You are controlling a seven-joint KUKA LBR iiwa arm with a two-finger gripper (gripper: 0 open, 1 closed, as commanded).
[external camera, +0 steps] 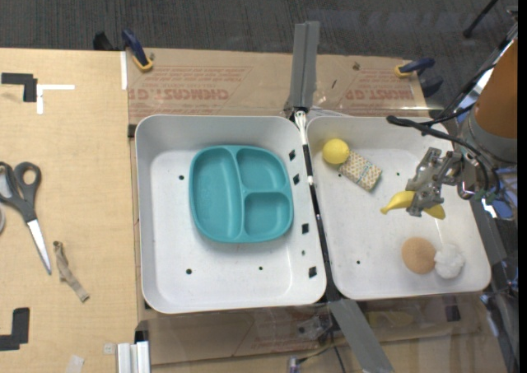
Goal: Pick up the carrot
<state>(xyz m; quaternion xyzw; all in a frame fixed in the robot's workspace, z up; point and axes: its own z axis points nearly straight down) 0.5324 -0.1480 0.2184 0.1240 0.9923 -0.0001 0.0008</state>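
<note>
Nearest you, an orange ball and white puff are lying in the right bin. Your hand is hovering over a banana; finger spacing unreadable. Carrot unidentifiable.

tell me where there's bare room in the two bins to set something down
Left bin: bare floor all round the teal divided plate, widest along its near edge. Right bin: free near-left patch. Crowded along its far and right side: lemon, patterned block, banana, gripper, egg.
</note>
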